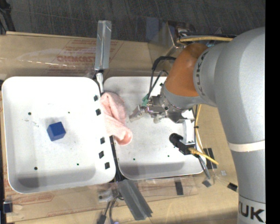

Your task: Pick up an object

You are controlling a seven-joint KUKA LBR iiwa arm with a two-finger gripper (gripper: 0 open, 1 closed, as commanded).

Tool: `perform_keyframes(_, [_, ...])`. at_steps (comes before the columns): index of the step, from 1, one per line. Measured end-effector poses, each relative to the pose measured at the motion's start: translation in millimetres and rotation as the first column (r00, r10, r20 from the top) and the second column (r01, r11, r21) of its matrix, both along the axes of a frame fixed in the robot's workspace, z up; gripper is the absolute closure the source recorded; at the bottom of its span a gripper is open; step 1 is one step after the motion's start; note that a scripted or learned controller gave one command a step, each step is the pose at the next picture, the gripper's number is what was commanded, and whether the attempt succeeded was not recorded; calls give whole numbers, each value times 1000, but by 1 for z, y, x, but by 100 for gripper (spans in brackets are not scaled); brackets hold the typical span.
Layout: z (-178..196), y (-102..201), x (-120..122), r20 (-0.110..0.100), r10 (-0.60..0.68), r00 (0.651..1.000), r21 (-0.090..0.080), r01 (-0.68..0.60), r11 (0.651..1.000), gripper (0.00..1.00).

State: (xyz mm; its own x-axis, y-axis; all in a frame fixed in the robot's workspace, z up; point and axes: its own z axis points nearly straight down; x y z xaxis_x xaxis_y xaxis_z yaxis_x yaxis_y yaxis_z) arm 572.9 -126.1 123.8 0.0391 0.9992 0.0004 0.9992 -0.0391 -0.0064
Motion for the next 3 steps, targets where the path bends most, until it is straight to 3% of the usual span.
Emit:
perform_keyframes(1, [-32,31,-4,3,160,987,1,-160,987,0])
perform_keyframes(2, [-32,27,-34,4,317,948,1,-317,948,0])
perform_keyframes(3, [-32,27,-34,4,316,949,1,-316,949,0])
